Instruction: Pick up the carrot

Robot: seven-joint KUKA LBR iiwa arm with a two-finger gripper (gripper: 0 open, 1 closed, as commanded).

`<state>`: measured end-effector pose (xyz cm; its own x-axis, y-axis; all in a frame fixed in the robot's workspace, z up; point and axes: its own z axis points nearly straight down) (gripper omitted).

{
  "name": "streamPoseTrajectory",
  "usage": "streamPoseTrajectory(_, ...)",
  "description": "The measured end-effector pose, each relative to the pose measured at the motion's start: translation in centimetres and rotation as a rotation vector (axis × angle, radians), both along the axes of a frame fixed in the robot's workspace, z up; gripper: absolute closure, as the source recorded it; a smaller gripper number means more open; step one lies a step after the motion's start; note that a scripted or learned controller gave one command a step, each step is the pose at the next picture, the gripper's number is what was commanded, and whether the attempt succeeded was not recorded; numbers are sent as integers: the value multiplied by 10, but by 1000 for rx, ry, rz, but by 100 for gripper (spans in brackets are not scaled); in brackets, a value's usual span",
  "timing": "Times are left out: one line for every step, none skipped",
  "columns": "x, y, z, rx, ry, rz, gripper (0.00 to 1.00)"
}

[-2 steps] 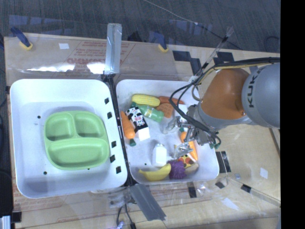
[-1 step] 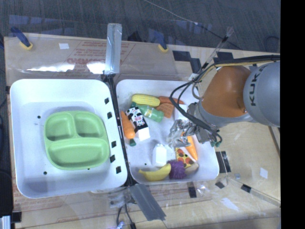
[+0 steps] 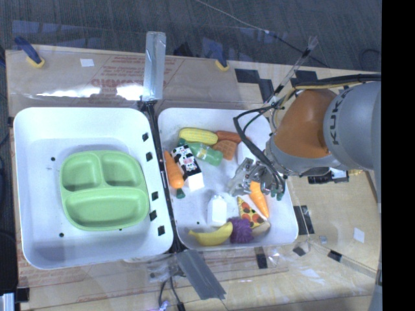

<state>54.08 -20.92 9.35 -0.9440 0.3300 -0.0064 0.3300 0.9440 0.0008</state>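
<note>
Two carrots lie in the right bin (image 3: pixel 285 229). One small orange carrot (image 3: pixel 260 201) points toward the bin's front right, its thick end directly under my gripper (image 3: pixel 257 181). My gripper hangs low over the right half of this bin, right above that carrot's upper end. The other orange carrot (image 3: pixel 173 169), with a green stub at its near end, lies along the bin's left wall, well apart from the gripper.
A corn cob (image 3: pixel 198 135), green bottle (image 3: pixel 209 154), black-and-white carton (image 3: pixel 187 161), white bottle (image 3: pixel 218 209), pizza slice (image 3: pixel 246 208), banana (image 3: pixel 211 236) and purple grapes (image 3: pixel 243 230) crowd the right bin. A green divided plate (image 3: pixel 102 190) sits in the left bin (image 3: pixel 32 148).
</note>
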Motion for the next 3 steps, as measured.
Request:
streamPoseTrajectory(-23, 59, 49, 3, 4, -54, 100)
streamPoseTrajectory(-47, 99, 73, 3, 8, -114, 100)
streamPoseTrajectory(-46, 100, 83, 3, 8, -108, 100)
